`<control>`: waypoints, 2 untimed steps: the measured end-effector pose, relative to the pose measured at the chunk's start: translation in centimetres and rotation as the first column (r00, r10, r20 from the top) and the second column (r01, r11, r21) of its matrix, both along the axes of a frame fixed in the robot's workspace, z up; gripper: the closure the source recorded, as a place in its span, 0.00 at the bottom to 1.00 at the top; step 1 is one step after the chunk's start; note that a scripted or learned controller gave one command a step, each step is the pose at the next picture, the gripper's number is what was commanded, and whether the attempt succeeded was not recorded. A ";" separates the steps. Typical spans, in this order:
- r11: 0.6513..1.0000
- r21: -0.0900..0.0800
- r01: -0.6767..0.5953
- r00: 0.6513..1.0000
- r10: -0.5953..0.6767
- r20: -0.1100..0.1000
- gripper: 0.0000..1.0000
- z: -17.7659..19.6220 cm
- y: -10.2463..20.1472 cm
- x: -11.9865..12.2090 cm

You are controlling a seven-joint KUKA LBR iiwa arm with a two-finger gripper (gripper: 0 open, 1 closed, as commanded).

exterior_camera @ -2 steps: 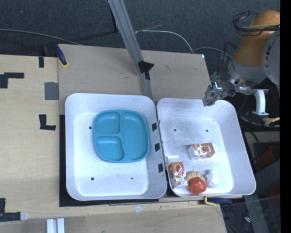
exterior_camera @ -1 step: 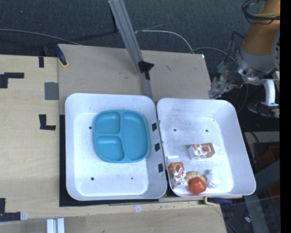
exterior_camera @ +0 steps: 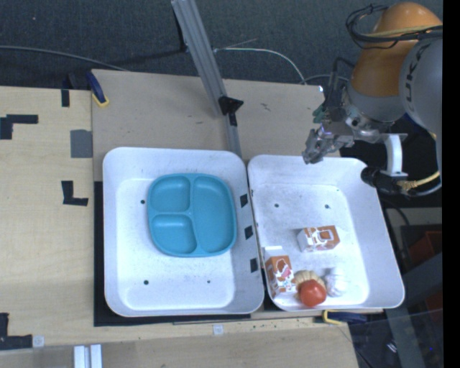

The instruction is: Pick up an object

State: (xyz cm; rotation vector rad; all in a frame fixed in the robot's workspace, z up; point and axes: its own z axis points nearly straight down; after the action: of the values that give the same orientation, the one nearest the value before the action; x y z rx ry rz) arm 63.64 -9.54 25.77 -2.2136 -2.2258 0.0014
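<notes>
We see the gripper (exterior_camera: 314, 152) up near the top edge of the right bin (exterior_camera: 374, 237). It hangs just over the bin's far rim, close to the top right corner of the bench (exterior_camera: 144, 115). It is small and dark in our view, and we cannot tell if it is open or closed. We see nothing in it.

Behind the gripper is the grey arm (exterior_camera: 431, 65) with its orange band (exterior_camera: 392, 50). It comes in from the right. Some black cables (exterior_camera: 366, 18) loop by the band.

Down from the gripper, in the right bin, we see a few small things. A little white and orange carton (exterior_camera: 319, 238) sits near the middle of the bin, well apart from the gripper. Lower down, near the front left corner, a second carton (exterior_camera: 279, 273) lies tilted by the wall. Just beside it is a red ball (exterior_camera: 312, 293), maybe a tomato, touching a tan thing (exterior_camera: 305, 277) we cannot make out. A small white thing (exterior_camera: 335, 282) lies right next to the ball.

The left bin (exterior_camera: 122, 237) sits touching the right one. In it lies a blue plate (exterior_camera: 192, 214) with three parts. It rests toward the back of that bin.

A grey pole (exterior_camera: 205, 57) leans across the bench above the bins.
</notes>
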 end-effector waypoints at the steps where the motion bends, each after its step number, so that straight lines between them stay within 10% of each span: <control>1: 1.000 0.000 -0.001 1.000 0.001 -0.001 1.00 -1.6 5.1 -0.3; 2: 1.000 0.000 -0.001 1.000 0.001 -0.001 1.00 -2.0 10.1 -1.4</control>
State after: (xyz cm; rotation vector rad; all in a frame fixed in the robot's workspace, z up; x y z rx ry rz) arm 62.24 0.55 23.79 -2.2121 -2.2260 0.0018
